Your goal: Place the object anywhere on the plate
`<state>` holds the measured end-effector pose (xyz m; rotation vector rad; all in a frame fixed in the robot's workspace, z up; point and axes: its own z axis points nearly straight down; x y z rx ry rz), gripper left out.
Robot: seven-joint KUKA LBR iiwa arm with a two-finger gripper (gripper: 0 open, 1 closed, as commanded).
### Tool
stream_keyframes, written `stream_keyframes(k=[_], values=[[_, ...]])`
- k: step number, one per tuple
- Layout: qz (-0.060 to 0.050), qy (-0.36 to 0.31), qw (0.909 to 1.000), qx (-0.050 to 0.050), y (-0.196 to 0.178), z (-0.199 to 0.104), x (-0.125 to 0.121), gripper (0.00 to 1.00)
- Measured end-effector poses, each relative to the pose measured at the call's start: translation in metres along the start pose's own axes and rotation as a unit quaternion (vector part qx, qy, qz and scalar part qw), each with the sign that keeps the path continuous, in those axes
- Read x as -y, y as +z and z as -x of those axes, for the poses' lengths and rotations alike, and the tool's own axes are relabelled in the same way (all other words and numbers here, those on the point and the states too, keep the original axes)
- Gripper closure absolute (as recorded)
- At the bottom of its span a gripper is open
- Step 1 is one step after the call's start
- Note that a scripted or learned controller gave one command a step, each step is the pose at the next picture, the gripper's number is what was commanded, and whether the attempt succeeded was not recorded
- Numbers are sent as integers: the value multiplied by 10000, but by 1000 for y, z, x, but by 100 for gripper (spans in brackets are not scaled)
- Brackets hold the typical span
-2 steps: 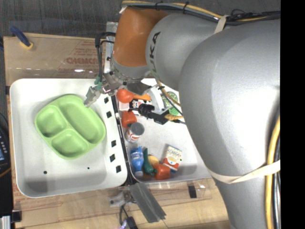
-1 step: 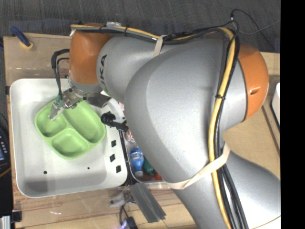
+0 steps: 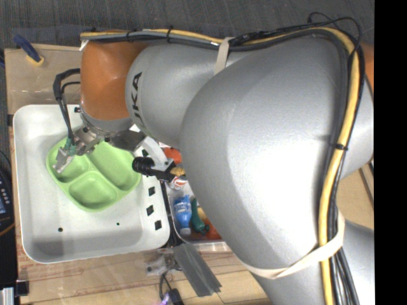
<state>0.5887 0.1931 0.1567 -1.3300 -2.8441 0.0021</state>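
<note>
A light green divided plate (image 3: 102,178) lies in the left white bin (image 3: 38,189). My gripper (image 3: 65,154) hangs over the plate's upper left compartment, its metal fingers (image 3: 61,162) pointing down close to the plate's rim. I cannot make out any object between the fingers. The big grey arm with its orange band (image 3: 105,81) covers most of the right side and hides most of the right bin.
In the visible sliver of the right bin (image 3: 184,215) lie several small objects, among them a blue one (image 3: 182,210) and orange ones. A blue and yellow item (image 3: 28,49) lies on the bench at the top left.
</note>
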Motion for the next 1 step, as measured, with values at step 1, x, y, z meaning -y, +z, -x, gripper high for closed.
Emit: stream_keyframes(k=[1], values=[[-11, -216, 9998, 0, 4, -57, 51, 0]])
